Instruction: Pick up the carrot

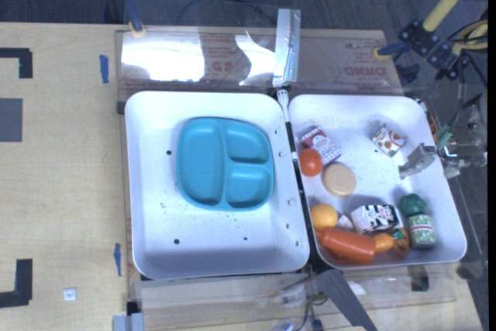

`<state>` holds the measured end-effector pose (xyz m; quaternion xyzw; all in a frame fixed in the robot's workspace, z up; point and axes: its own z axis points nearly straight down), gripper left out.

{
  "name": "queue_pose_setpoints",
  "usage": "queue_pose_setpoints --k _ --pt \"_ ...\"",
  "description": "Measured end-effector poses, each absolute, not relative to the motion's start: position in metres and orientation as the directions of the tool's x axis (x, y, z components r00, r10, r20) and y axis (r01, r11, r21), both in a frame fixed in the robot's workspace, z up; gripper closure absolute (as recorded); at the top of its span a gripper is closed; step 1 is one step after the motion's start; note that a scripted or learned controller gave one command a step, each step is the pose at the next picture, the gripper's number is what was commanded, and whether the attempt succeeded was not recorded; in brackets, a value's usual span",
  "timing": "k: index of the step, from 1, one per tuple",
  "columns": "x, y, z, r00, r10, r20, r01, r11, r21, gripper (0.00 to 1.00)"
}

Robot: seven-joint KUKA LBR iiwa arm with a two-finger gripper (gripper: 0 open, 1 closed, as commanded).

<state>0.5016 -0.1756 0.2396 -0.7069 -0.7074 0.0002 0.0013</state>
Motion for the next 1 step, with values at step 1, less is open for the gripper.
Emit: queue_pose_setpoints --k 1 --pt "0.5486 -0.1867 0.1215 0.065 0.998 0.004 0.998 -0.065 -0.015 0.00"
